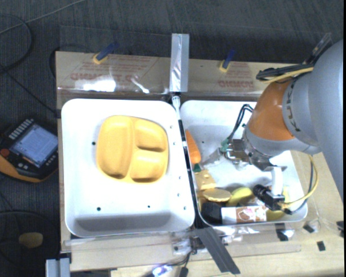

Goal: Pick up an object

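the arm (311, 103) comes in from 3 o'clock and bends down over the right bin (219, 111), with the gripper (240, 153) low near that bin's centre. the wrist and its fittings cover the tip, so i cannot tell whether the pincer is spread, pressed together or pinching anything, and nothing can be called held. the loose things to pick from crowd the right bin from 6 to 9 o'clock. an orange piece (192, 145) leans along the wall at 9, a tan round piece (218, 195) and a yellowish fruit (240, 195) lie just beside each other toward 6, and a dark bottle (242, 214) with a pale label lies on its side against the wall at 6. they probably gather there because the floor dips toward that edge. the gripper sits just to 12 o'clock of the fruit, likely lining up on that heap. the left bin (69, 154) holds a yellow divided tray (132, 149) lying flat at its centre, well apart from the arm.
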Robot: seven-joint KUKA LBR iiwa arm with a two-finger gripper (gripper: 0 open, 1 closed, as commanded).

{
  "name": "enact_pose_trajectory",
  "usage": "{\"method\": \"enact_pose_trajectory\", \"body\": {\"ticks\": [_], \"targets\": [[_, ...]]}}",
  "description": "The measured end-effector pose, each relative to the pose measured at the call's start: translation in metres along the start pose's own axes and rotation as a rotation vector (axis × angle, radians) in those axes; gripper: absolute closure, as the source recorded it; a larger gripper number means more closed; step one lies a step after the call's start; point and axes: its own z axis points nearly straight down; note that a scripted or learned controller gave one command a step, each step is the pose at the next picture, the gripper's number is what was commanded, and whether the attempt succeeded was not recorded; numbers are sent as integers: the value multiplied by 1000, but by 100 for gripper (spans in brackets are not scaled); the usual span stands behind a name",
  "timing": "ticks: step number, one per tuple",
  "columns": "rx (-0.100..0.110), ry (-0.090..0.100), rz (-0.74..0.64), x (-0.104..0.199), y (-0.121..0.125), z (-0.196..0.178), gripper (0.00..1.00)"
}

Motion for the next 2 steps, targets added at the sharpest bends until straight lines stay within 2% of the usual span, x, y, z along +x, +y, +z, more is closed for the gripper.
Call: {"method": "enact_pose_trajectory", "body": {"ticks": [1,2], "targets": [[3,-3,82,-14,116,3,0],[5,-2,102,12,54,1,0]]}}
